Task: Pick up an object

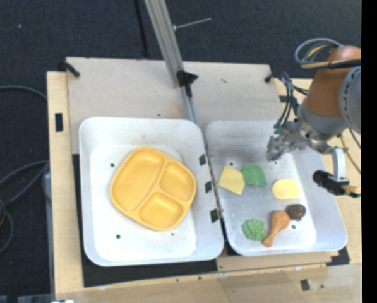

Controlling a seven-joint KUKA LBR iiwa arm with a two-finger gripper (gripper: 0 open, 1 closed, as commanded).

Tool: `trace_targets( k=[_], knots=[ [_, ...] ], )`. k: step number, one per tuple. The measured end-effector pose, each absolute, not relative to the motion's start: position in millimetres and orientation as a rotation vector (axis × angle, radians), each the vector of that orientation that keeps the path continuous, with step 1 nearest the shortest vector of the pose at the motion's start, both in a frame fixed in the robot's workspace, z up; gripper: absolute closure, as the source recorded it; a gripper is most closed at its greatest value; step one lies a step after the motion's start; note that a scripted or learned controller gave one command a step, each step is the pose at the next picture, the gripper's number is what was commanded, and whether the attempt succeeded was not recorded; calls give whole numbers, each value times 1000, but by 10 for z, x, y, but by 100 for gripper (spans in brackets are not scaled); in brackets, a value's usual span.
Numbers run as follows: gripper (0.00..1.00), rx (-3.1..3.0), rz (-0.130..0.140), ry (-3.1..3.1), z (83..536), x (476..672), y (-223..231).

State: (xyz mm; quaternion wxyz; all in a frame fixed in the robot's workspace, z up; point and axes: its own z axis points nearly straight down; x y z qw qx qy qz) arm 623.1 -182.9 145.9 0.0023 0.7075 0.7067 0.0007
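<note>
Hanging over back part of right bin point(314, 232), tool point(275, 149) sits above bare floor; cannot tell its state. Nearest toy, green piece point(254, 175), lies just toward bench front edge, yellow block point(232, 180) beside it.

Glossy yellow plastic tray point(153, 187), matt white bins point(100, 137) — pale wood bench point(125, 84), brushed metal rail point(166, 33)

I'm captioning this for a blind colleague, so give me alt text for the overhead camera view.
A grey and orange robot arm's gripper hangs over the right white bin, which holds toy food: a yellow wedge, green pieces, a yellow lump, a drumstick. The left bin holds a yellow divided plate.
</note>
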Motion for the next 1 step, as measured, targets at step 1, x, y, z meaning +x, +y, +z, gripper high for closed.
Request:
trace_targets(
  k=[1],
  knots=[
    [100,2217,4,2220,1896,6249,-1835]
  ],
)
